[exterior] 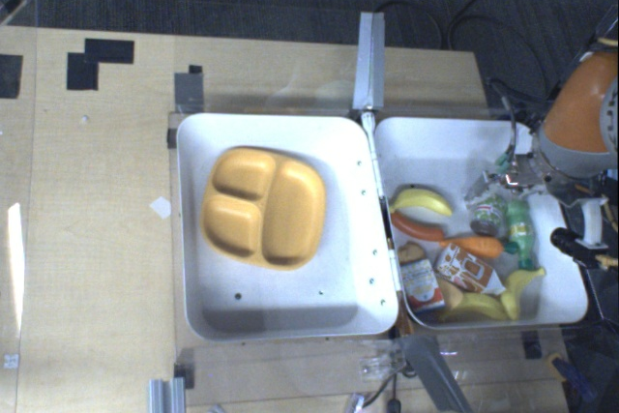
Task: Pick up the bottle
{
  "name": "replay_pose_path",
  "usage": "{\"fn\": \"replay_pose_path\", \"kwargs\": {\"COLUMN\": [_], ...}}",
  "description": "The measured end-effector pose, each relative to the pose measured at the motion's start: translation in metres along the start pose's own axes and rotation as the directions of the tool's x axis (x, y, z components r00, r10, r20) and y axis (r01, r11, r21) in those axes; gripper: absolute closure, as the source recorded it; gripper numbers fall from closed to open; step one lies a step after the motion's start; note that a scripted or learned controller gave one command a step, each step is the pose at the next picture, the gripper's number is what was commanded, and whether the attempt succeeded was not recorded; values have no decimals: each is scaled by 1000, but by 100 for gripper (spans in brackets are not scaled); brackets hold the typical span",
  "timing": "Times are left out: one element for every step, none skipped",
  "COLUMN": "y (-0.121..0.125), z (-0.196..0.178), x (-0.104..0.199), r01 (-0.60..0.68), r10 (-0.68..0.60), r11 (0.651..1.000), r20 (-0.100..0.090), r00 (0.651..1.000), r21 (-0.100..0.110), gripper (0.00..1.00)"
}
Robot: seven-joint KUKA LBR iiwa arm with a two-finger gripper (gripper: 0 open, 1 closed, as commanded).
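The bottle (520, 233) is small, clear and greenish, and lies in the right bin (435, 145) near its right wall, beside a crinkled clear wrapper (488, 213). My gripper (509, 171) hangs at the end of the grey arm with the orange band (580, 111), just above and slightly left of the bottle's upper end. The view shows nothing held in it.
The right bin also holds a yellow banana (423, 201), a red pepper (418, 227), an orange carrot (476, 247), a snack packet (462, 268), a small jar (418, 280) and another banana (484, 305). A yellow compartment tray (266, 206) lies in the left bin (203, 305).
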State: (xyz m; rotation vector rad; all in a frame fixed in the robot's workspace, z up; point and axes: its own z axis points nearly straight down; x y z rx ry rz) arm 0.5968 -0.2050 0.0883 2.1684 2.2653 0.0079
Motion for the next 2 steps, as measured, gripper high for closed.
{"fn": "replay_pose_path", "kwargs": {"y": [45, -28], "z": [-26, -13], "x": [-1, 1], "r01": [53, -69], "r10": [-53, 69], "r11": [999, 998], "r20": [1, 1], "r00": [999, 998], "r21": [0, 4], "gripper": [0, 0]}}
